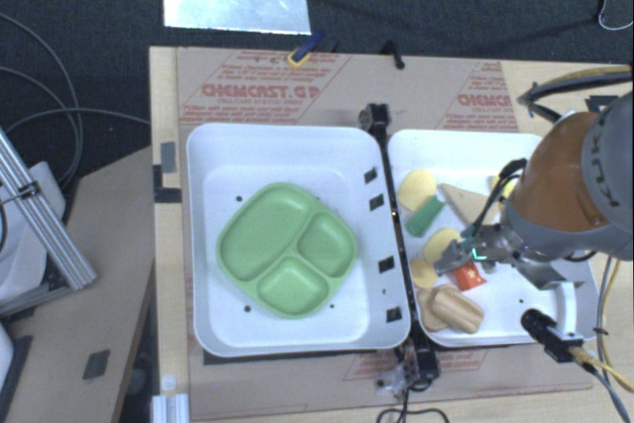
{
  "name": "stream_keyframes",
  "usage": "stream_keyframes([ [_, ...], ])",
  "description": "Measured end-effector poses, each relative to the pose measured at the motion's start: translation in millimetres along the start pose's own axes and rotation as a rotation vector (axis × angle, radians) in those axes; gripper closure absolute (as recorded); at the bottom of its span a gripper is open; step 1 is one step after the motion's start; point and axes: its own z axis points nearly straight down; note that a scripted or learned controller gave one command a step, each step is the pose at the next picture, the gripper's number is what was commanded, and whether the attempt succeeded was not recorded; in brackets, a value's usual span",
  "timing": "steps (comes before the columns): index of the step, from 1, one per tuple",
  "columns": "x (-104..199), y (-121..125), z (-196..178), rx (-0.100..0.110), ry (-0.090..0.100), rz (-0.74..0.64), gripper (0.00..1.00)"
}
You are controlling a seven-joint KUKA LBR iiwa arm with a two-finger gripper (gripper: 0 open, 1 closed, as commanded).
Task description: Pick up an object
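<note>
Currently grey arm with orange band [565, 178] reaches over right shallow white bin [466, 146]; gripper [458, 256] low among small toy pieces. Finger state: cannot tell. Round yellow piece [417, 184], green block [425, 214], orange-red piece [468, 276], tan wooden cylinder [456, 311] cluster by bin's left wall. Green sectioned plastic plate [287, 248] lies in left white bin [228, 154].

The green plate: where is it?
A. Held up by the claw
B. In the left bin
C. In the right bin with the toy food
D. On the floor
B: the green plate lies flat in the left bin, alone, while the claw is over the right bin among the toy food.
</note>
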Motion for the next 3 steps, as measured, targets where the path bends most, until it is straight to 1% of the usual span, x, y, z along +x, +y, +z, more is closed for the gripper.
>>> stream_keyframes([
  [1, 0.0, 1.5, -10.9, -0.004, 0.0, -0.004, 1.0],
  [2, -14.6, -1.0, 5.7, 0.003, 0.0, 0.002, 1.0],
  [3, -30.9, 4.8, 35.0, -0.009, 0.008, -0.003, 1.0],
])
